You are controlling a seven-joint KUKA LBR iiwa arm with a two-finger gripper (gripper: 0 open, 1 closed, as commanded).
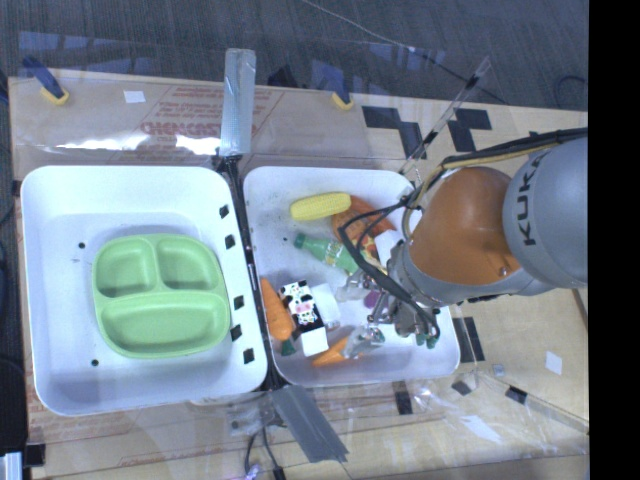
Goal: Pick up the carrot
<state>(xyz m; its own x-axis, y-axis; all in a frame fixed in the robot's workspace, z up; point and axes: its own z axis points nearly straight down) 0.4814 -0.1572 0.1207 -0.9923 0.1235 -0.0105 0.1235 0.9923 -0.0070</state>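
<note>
2 white bins sat side by side at frame centre. The left bin (50, 268) held a green 3-section plate (158, 293). The right bin (262, 193) held the clutter: a corn cob (320, 206) at its top, a green bottle (325, 251) just below that, and a black-and-white cow toy (300, 308) near the middle. The carrot (276, 310) lay along the right bin's left wall, at lower centre of the frame, just beside the cow toy. A 2nd orange piece (333, 351) lay near the bin's bottom edge. The arm (500, 228) came in from the right w/ its orange band over the bin's right side. The gripper (385, 323) hung low over the bin's lower right, well apart from the carrot; can't tell how wide it stood or whether it gripped anything.
</note>
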